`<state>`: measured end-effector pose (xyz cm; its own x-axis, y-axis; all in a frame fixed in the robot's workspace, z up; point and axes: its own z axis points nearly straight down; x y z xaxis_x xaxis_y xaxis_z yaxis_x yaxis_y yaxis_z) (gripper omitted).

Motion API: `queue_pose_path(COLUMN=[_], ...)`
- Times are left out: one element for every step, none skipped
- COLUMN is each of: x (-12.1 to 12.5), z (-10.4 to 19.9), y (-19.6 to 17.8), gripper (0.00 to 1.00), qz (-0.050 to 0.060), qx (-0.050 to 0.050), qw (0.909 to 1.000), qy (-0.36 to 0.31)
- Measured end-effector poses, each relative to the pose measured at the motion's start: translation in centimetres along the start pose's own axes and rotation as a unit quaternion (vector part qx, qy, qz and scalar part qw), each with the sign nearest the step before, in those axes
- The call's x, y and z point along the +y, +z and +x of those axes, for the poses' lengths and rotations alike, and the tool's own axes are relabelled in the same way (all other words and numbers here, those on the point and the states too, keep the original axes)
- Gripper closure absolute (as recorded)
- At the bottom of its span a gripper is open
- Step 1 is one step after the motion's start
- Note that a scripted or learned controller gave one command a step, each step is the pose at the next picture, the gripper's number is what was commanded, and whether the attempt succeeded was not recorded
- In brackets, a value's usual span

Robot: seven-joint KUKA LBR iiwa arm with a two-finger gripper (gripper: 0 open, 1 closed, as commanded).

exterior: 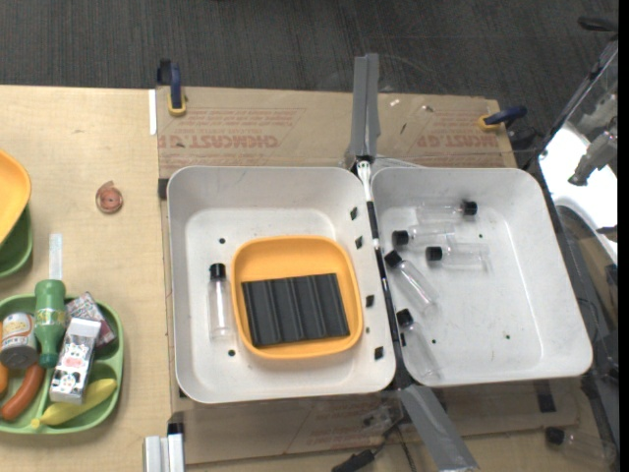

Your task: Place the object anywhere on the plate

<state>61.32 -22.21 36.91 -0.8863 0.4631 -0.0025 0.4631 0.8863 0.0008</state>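
An orange plate (293,251) lies in the left bin (187,264), and a black ridged block (295,309) rests on it. Left of the plate, on the bin floor, lies a clear vial with a black cap (218,301). Several more clear, black-capped vials (442,249) are scattered in the left half of the right bin (531,303). My gripper (590,165) hangs at the far right, outside and above the right bin's far corner, well apart from the vials and the plate. It is small and partly cut off by the frame edge.
On the wooden bench to the left stand a green tray of toy food (59,367), a yellow bowl (10,205) and a small pink piece (110,198). Clamps (173,91) hold cardboard behind the bins. A metal post (365,106) rises between the bins.
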Motion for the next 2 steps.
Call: queue_pose_path(x=[-1.9, -3.2], z=[3.5, 6.1], y=[0.4, -0.2], gripper=[0.00, 0.00], qz=[0.000, 0.000], qx=[0.000, 0.000], qw=[0.9997, 0.9995], qy=[-0.023, -0.031])
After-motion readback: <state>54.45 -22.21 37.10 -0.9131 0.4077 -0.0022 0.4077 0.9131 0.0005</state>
